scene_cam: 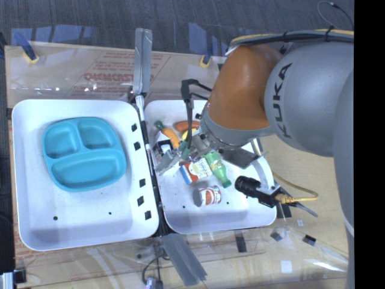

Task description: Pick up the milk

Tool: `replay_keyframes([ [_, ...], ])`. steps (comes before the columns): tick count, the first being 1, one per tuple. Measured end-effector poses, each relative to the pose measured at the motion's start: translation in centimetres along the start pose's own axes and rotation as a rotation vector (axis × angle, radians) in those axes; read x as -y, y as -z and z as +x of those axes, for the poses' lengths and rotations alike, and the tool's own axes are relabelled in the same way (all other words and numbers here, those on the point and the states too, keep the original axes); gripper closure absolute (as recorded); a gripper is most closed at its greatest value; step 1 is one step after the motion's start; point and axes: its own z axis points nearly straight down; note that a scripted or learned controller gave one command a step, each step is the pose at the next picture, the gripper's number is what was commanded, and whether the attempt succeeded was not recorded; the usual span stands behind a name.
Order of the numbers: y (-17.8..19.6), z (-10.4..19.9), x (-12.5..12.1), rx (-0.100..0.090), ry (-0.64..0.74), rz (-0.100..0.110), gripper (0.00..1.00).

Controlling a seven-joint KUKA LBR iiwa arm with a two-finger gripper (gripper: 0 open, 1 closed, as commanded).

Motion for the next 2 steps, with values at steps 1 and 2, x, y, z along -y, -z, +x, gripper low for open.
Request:
replay_keyframes([
  [1,-0.3,-7.5,6.0,0.001,0.209,0.0,0.0],
  [2,0.7,-7.5,5.9,0.001,0.214,0.0,1.0],
])
